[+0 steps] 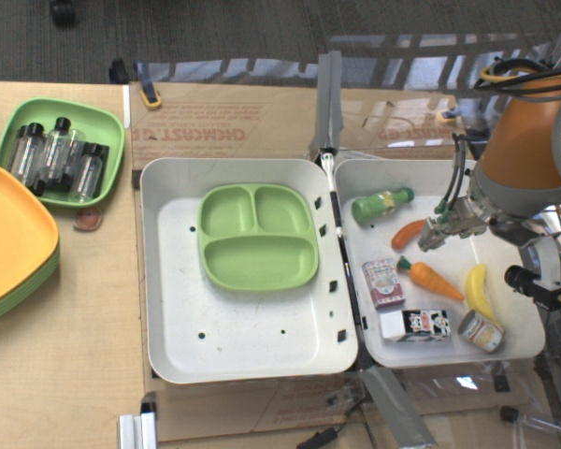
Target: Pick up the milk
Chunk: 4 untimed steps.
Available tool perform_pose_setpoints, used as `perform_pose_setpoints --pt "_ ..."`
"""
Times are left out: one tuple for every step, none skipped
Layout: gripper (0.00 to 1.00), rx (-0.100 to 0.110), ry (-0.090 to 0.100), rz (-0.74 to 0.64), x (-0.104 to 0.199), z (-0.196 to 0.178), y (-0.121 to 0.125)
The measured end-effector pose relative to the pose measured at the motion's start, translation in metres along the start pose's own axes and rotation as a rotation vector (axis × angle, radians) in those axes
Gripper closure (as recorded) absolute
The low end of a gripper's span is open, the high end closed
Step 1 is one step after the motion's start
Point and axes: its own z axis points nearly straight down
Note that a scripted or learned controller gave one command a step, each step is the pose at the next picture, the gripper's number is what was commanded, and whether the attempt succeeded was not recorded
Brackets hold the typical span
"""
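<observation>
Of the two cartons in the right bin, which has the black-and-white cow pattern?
The milk, at the bin's front edge. The other carton, just behind it, is pink and white.

Glossy white plastic bins (168,344), a matt green plastic plate (258,237), printed cardboard milk carton (416,325).

Two bins side by side: left bin (168,279) with divided plate (258,236) in its rear half. In right bin (533,330): bottle (381,204) at rear left, carrot (434,281) mid, packet (382,282) left of it, milk (415,325) at front, banana (477,291) right, can (481,331) front right.
</observation>
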Motion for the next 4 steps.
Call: perform_pose_setpoints --pt "1.0 0.0 0.002 -0.042 0.017 0.073 -0.046" --pt "1.0 -0.003 -0.001 -0.178 0.019 -0.028 0.078" --pt "1.0 -0.003 -0.002 -0.309 0.049 -0.068 0.077" --pt "1.0 -0.003 -0.001 -0.131 0.035 -0.066 0.075"
